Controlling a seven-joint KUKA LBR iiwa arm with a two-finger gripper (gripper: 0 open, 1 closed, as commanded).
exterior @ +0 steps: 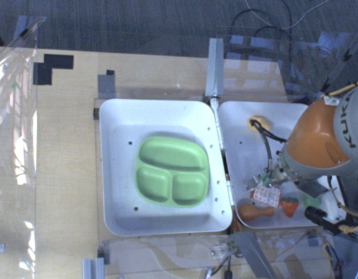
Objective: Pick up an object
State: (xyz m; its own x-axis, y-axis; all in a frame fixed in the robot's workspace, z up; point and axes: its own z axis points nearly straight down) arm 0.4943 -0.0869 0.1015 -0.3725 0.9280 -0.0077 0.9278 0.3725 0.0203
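Observation:
Low in the right bin [243,150], my gripper [267,179] hangs under the arm's orange band [315,135], which hides much of the bin. Just below the gripper lies a small white and red packet [266,196]. A brown pear-shaped object [253,211] rests at the bin's front edge, and a red strawberry [289,206] and a small green piece [311,201] lie to its right. A yellow object [259,121] sits near the bin's back, with a black cable running from it toward the gripper.
The left bin [118,156] holds a green divided plate [171,171] at its middle. A metal divider [214,68] stands between the bins at the back. A clear panel [16,127] rises along the bench's left side.

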